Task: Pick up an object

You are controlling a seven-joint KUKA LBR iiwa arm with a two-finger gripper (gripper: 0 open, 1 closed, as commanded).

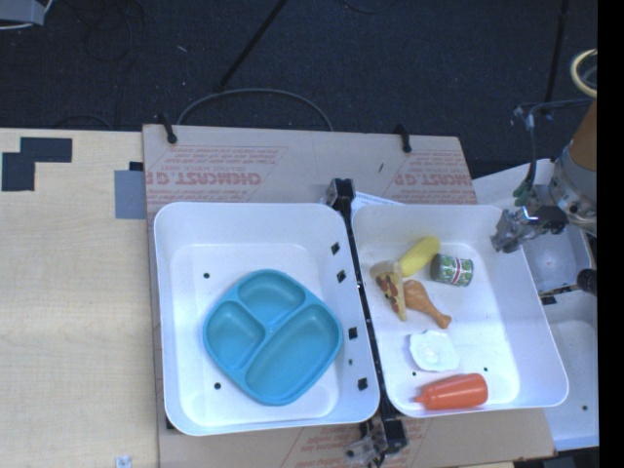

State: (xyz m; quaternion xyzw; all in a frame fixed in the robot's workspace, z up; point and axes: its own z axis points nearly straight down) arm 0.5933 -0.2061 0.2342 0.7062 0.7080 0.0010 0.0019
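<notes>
Camera view: gripper (511, 229) at right bin's (546, 359) upper right rim, over nothing, can't tell its state. Right bin holds yellow piece (420, 254), green can (452, 269) just beside it, chicken leg (426, 302), banana-like bit (391, 289), white disc (433, 350), orange carrot (452, 391) near front wall. Left bin (185, 252) holds blue divided plate (272, 335).

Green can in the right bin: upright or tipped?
Tipped. The green can lies on its side on the right bin floor, one round end facing right, beside the yellow toy.
</notes>
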